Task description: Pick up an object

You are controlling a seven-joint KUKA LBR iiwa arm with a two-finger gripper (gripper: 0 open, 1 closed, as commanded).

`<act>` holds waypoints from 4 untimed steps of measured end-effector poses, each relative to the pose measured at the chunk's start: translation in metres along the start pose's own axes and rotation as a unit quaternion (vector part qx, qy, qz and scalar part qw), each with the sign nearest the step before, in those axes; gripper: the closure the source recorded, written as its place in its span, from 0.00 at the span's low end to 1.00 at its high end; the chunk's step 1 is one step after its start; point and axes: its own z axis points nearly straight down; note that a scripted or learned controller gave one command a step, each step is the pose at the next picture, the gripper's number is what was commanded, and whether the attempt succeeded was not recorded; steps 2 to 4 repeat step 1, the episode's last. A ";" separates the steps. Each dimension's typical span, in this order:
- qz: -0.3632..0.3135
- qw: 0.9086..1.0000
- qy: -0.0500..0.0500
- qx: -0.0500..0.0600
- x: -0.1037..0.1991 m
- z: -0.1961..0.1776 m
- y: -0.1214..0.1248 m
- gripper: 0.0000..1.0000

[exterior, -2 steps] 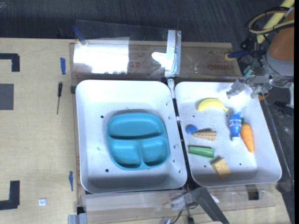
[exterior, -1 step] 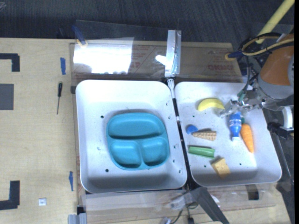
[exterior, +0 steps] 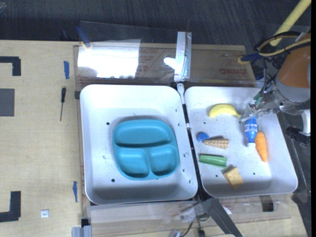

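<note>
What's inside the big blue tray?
The blue tray in the left bin has three compartments, and all look bare. Nothing covers them. The toy foods lie in the right bin.

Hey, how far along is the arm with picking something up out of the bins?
Done: nothing looks lifted; the banana, carrot, green stick and cone all lie on the floor of the right bin.
In hand: the gripper sits low at that bin's upper right, just above a small blue bottle. Whether it grips anything is not clear.
Left: close on one object and raise it.
</note>
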 end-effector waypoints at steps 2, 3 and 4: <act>-0.040 0.999 0.000 0.000 0.181 -0.081 0.020 1.00; -0.040 0.999 0.000 0.000 0.181 -0.081 0.020 1.00; -0.040 0.999 0.000 0.000 0.181 -0.081 0.020 1.00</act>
